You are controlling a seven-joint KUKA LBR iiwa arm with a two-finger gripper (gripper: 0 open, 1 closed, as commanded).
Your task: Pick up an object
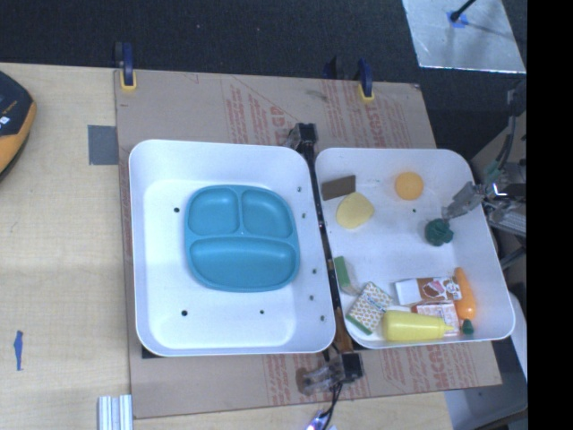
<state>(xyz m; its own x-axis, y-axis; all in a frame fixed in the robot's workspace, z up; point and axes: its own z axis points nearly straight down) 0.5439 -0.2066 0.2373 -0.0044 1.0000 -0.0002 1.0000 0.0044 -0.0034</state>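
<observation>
Down at the near edge of the right bin [483,240] I see a yellow bottle [414,327] lying flat, carrot [464,296] at its 2 o'clock. My hand [467,200] sits at the bin's 3 o'clock rim, just above a dark green object [438,232], apart from it. Honestly can't tell its state. Blue plate [242,237] fills the left bin [152,321].

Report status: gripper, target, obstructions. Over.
Gripper at right bin's right edge, holding nothing seen. Dark green object just below it, untouched. Orange ball nearby, apart.

A sky-blue divided plate [241,238] fills one white bin [152,321]; a yellow bottle [414,326] and dark-green lump [438,232] colour the other.
</observation>
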